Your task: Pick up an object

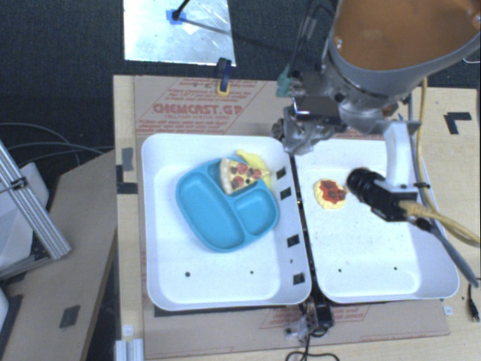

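The nearest candidate I see is the small round pizza toy, lying flat in the right bin, close to the divider and well off the near wall. Being round, it has no long axis, so any wrist angle should suit. The hand hangs over the far rim where the two bins meet, so the toy lies toward the camera and a little to the view's right of it. I cannot tell from here whether the hand is wide or narrow. Across the divider, a pizza slice rests on a blue divided plate in the left bin, about as near.
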Tool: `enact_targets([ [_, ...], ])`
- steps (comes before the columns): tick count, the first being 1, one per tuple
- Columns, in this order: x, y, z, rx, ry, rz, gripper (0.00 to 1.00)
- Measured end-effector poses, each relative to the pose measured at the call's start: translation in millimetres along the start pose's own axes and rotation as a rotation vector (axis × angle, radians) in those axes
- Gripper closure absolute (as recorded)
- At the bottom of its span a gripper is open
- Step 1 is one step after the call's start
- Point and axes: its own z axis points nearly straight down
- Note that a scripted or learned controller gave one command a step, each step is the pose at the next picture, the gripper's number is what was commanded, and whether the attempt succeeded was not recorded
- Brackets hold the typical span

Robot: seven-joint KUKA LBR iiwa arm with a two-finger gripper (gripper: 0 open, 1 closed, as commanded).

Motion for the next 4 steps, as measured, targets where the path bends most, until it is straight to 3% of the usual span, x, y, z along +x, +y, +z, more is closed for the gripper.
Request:
enact_targets([
  [1,69.0,-1.7,-5.1,0.006,0.002,-0.013,1.00],
  [2,84.8,-4.9,174.0,0.023,-0.008,-0.005,1.00],
  [3,84.8,11.2,71.4,-0.004,0.004,-0.007,1.00],
  [4,21.6,-1.2,70.8,0.007,-0.002,0.001,1.00],
])
